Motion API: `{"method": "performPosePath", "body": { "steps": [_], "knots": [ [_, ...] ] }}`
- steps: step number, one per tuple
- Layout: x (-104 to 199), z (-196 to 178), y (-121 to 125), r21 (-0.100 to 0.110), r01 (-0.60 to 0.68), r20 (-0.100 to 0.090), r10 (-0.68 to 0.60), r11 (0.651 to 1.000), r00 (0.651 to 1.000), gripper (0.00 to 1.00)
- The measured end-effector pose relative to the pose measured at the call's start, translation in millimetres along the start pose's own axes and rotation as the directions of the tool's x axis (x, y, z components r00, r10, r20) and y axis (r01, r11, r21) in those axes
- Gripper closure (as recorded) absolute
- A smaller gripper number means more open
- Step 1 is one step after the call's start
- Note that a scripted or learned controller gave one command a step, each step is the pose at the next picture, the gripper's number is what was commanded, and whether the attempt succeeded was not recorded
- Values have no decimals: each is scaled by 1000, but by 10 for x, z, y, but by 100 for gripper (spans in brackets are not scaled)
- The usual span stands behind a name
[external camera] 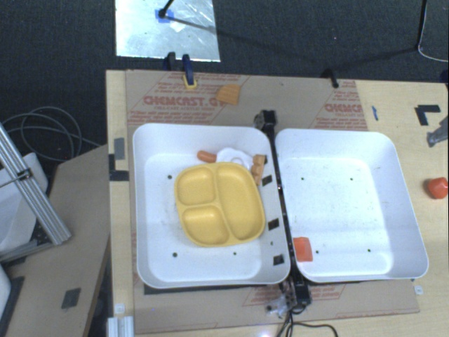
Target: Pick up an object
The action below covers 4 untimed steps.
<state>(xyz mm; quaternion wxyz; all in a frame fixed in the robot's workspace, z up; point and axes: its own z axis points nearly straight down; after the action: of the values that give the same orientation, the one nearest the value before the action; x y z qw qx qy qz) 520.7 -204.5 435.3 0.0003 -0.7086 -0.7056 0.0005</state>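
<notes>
waiting at the approach step, the grey gripper [438,132] hangs at the right edge, its state impossible to tell, and next must reach the small orange block [302,248] in the right white bin's [393,153] near-left corner.

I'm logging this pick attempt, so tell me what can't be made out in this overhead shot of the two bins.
- End effector: cut off by the camera view's right edge, with a grey tip in sight; its state cannot be read.
- White object in the left bin: partly hidden behind the yellow divided plate, so its shape is unclear.
- Small tan piece beside the plate: too small to identify.
- Orange block in the right bin: too small for detail.
</notes>
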Motion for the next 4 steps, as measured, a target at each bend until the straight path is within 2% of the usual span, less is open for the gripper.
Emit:
{"method": "performPosePath", "body": {
  "steps": [1, 2, 3, 4],
  "knots": [
    [877, 1931, -368, 14, 12, -7, -12, 1000, 1000, 0],
    [2527, 2532, 703, -7, 24, -5, -24, 1000, 1000, 0],
    [1828, 2512, -18, 3, -1, 1, 1, 1000, 1000, 0],
    [824, 3498, 400, 1, -3, 5, 3, 1000, 1000, 0]
  ]
}}
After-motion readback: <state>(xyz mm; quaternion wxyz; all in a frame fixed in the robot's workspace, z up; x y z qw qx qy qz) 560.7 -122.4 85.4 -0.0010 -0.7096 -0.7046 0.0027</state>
